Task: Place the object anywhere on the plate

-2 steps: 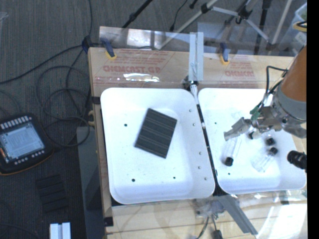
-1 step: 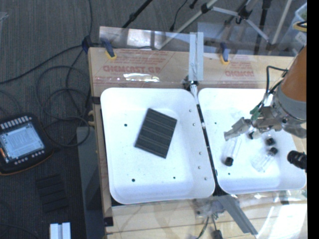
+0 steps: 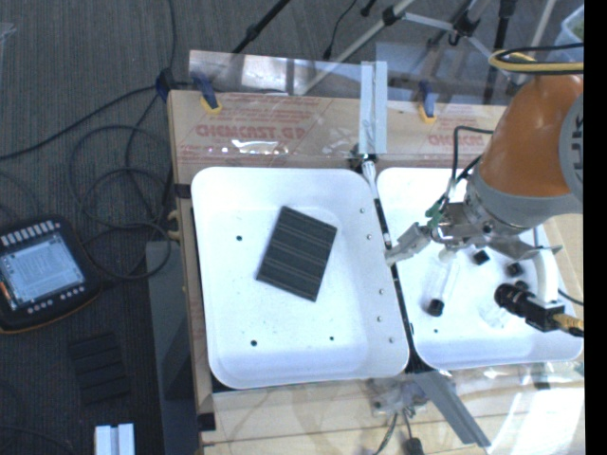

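Dark ribbed rectangular plate (image 3: 298, 253) lying flat, tilted, mid left bin (image 3: 218, 349), right bin (image 3: 403, 192) just beside, end effector (image 3: 441, 278) low over right bin w/ arm above, fingers hard to read, can't tell open/shut, no obj. visibly held

1. The counter (image 3: 285, 126) is a brown board with a clear sheet over its far strip (held by clamps at the far edge).
2. Two shallow white bins sit directly on it, side by side and touching: the left bin (image 3: 228, 349) and the right bin (image 3: 474, 349).
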`<control>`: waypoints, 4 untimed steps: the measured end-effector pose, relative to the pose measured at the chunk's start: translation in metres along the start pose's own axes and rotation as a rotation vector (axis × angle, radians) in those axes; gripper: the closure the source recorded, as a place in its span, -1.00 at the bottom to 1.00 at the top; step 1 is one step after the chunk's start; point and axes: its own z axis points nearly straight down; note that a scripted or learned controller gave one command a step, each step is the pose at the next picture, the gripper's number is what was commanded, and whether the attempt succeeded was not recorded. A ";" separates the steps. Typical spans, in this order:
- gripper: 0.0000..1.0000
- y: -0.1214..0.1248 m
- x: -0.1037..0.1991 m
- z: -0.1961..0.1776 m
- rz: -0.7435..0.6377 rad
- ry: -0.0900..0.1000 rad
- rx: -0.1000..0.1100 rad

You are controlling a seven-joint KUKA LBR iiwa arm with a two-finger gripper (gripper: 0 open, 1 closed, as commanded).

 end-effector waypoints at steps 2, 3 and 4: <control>-1.00 -0.032 -0.029 -0.198 -0.316 -0.003 -0.005; -1.00 -0.032 -0.029 -0.198 -0.316 -0.003 -0.005; -1.00 -0.032 -0.029 -0.198 -0.316 -0.003 -0.005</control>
